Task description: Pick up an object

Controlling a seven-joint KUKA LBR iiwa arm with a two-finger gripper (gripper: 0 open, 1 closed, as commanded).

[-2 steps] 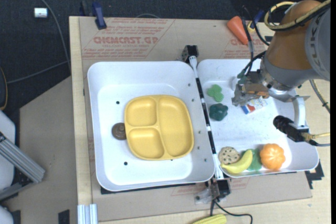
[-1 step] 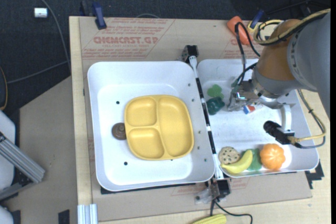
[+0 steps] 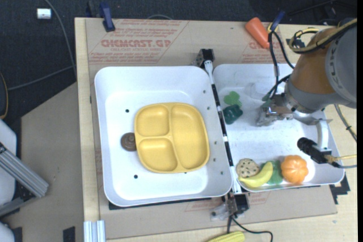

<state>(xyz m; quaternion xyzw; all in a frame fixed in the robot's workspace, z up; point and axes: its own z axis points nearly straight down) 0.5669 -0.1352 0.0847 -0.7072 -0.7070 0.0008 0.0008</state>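
Observation:
My gripper (image 3: 267, 114) hangs low over the middle of the right bin (image 3: 249, 136), with the grey and orange arm reaching in from the right. Just left of it lie a light green piece (image 3: 231, 98) and a dark teal piece (image 3: 232, 115), a short gap away from the gripper. Along the bin's front edge sit a speckled cookie (image 3: 247, 166), a yellow banana (image 3: 258, 175), a green item (image 3: 276, 175) partly hidden behind the banana, and an orange (image 3: 294, 169). I see nothing held in the gripper.
The left bin (image 3: 110, 122) holds a yellow divided plate (image 3: 170, 137) with a small brown disc (image 3: 129, 141) at its left edge. An orange object (image 3: 257, 32) and a blue clamp (image 3: 106, 16) lie on the bench behind the bins.

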